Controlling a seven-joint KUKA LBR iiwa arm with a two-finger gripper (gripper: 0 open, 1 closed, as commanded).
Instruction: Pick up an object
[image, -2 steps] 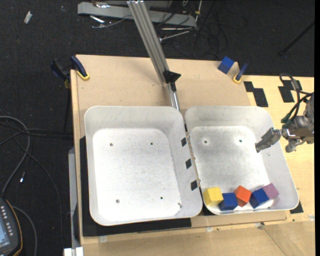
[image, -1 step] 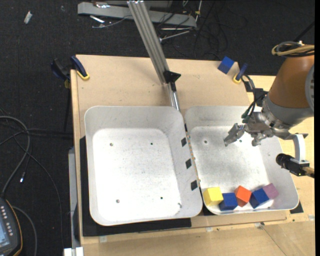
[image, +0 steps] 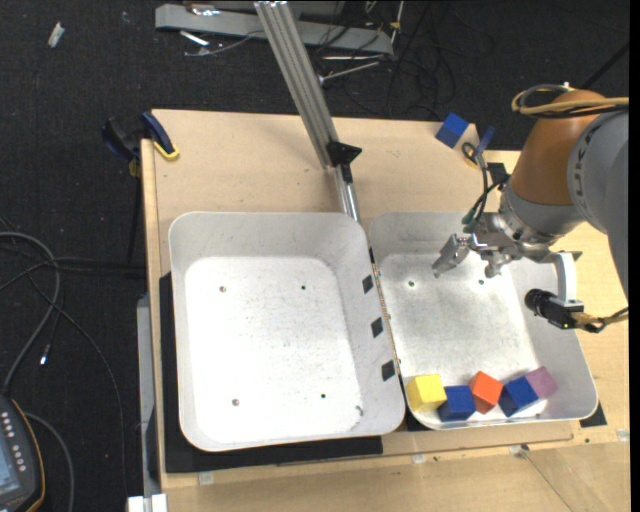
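Observation:
Several small cubes lie in a row along the near edge of the right bin (image: 440, 310): a yellow cube (image: 427, 390), a blue cube (image: 457, 402), an orange cube (image: 487, 390), a second blue cube (image: 519, 395) and a pale purple cube (image: 541, 381). My gripper (image: 470, 260) hangs over the far part of that bin, well away from the cubes. Its fingers (image: 447, 257) stand spread apart, open, with nothing between them.
The left bin (image: 200, 250) sits beside the right one, and their rims meet along a strip with black clips. A slanted metal pole (image: 305, 90) ends at the far rims. A loose blue block (image: 453, 128) and a blue-yellow clamp (image: 155, 135) rest on the bench.

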